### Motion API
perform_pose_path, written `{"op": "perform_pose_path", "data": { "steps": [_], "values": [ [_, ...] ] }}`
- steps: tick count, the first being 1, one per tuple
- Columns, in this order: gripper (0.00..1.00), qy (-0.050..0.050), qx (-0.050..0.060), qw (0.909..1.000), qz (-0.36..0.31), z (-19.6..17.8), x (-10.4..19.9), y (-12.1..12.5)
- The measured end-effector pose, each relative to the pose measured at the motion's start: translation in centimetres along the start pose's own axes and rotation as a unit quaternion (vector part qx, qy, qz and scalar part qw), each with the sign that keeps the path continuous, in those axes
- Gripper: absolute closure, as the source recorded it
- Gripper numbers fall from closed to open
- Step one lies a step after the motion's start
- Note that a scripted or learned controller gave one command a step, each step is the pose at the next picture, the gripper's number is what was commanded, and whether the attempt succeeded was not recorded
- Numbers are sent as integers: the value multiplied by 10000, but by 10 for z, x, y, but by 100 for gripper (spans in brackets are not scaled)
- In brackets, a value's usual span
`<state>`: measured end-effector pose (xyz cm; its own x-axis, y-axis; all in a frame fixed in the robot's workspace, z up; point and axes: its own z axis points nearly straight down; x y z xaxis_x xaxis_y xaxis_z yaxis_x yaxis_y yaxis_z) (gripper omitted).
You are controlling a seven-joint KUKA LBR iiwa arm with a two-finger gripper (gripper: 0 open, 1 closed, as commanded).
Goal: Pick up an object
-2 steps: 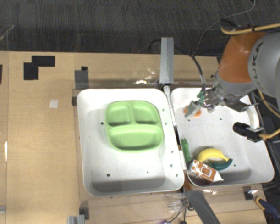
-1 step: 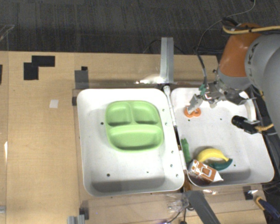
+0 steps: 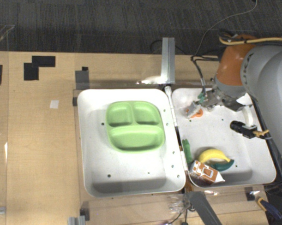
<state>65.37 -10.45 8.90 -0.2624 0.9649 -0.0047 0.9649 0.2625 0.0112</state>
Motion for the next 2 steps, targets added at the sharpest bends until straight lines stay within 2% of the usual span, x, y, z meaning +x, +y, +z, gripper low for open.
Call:
{"op": "perform_pose_path", "data": {
  "steps": [1,2],
  "values": [
    [100,-7,-22,10000,-45,-11,2,3],
    [100,4,-14,9922,1245,-1,6,-18]
  ]
}}
